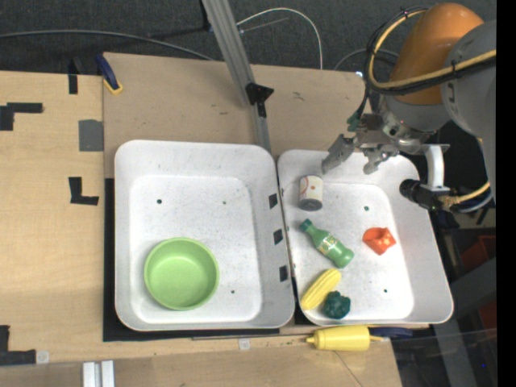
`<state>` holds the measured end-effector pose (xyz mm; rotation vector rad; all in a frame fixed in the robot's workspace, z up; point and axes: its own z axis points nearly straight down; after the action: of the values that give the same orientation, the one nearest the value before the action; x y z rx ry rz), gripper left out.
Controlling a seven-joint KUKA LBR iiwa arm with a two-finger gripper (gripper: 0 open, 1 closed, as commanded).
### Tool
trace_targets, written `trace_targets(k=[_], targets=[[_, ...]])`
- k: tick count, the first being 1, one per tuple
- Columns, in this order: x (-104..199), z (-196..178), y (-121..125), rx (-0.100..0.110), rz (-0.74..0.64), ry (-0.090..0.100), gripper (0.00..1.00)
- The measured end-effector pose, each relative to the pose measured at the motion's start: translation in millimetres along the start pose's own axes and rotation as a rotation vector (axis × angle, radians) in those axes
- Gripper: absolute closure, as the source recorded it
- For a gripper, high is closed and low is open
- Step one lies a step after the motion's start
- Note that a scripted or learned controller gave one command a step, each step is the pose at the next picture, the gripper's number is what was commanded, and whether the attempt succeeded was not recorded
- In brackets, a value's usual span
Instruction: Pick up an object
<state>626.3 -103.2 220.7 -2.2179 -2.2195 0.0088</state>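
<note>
Grey and spread open with nothing between its fingers, the end effector (pixel 355 158) is hovering over the right bin's (pixel 427 297) far edge, seemingly lining up on the small can (pixel 311 192) lying just beneath.

From my seat the grey arm with its orange band (pixel 439 43) runs off the frame at three o'clock, so I can't see its base. The far rim of the right-hand shallow white bin (pixel 419 285) at twelve o'clock is partly covered by the two-finger gripper (pixel 355 161). The small white cylinder with a reddish label (pixel 310 192) is too blurred to read — I can't name it. The dark green lumpy object (pixel 336 305) at six o'clock is likewise unclear.
</note>
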Motion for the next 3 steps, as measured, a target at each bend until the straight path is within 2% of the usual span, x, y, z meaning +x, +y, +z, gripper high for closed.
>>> trace_targets(k=[2, 3], targets=[[-3.7, 112.7, 16.8, 0.000, -0.001, 0.000, 0.00], [-2.8, 98.9, 17.9, -0.004, -0.003, 0.000, 1.00]])
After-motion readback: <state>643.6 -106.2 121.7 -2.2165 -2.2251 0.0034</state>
